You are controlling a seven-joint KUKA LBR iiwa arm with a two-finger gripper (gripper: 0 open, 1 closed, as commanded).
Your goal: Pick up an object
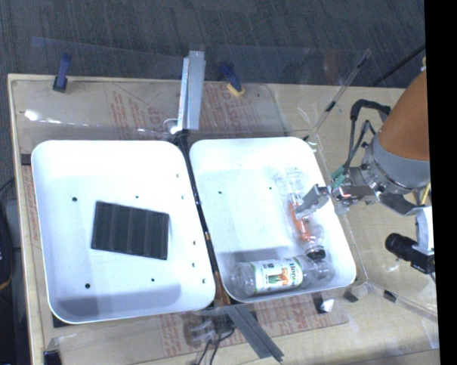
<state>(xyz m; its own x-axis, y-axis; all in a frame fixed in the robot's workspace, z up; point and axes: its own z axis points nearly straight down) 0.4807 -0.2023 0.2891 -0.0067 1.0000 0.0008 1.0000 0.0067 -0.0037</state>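
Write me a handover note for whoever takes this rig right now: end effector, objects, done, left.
End effector: over the right bin's right side, just above the clear orange-filled piece; no object seen between its fingers.
Right bin: bottle lying on its side along the near wall; clear piece by the right wall.
Left bin: dark flat pad lying in the middle.
Done: nothing lifted yet.
Left: grasp an object and raise it; the clear piece looks nearest.

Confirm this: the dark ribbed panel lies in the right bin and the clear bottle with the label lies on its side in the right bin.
Not quite. In the camera view the dark ribbed panel lies in the left bin; the clear bottle does lie on its side in the right bin.
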